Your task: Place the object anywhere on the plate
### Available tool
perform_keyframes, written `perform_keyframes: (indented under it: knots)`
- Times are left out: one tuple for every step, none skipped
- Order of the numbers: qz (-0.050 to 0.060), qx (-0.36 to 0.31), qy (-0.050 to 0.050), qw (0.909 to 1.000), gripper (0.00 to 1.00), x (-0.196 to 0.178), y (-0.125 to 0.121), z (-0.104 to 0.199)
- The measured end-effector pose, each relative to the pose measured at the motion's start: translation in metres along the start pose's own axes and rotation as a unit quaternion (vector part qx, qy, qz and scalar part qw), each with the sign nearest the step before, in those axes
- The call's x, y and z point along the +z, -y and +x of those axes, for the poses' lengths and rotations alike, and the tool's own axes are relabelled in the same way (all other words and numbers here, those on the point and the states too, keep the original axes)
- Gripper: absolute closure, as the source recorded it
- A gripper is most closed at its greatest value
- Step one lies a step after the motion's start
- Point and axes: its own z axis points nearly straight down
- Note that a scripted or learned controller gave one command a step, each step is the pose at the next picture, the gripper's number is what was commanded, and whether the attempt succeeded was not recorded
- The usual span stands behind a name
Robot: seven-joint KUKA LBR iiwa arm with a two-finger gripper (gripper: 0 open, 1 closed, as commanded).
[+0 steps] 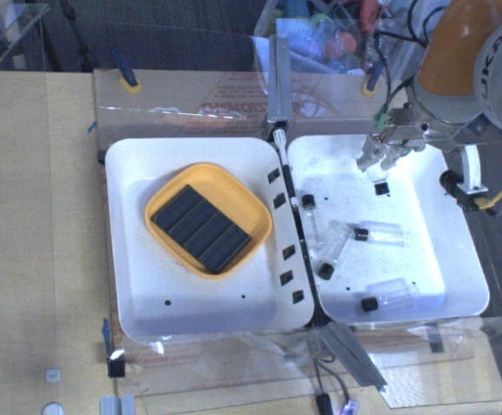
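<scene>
A yellow square plate lies in the left bin, turned at an angle. On the plate rests a dark ribbed rectangular slab. My gripper hangs over the back part of the right bin, well to the right of the plate. A small black piece lies on the bin floor just below it. Several clear vials with black caps lie in the right bin: one in the middle, one slanted near the divider, and one towards the front.
A ridge with black tabs separates the two bins. Another short vial lies close to it. Behind the bins stands a clear box of coloured clutter. Cables hang beside the arm.
</scene>
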Motion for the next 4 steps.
perform_keyframes:
  knots:
    - [-0.001,-0.14,0.0,0.9902,1.0,0.001,0.004,0.027]
    - [0.0,-0.206,0.0,0.9785,1.0,0.001,0.023,0.08]
    - [-0.001,-0.282,0.0,0.9595,1.0,0.001,0.025,0.103]
    - [-0.003,-0.342,0.001,0.9396,1.0,0.001,0.018,0.134]
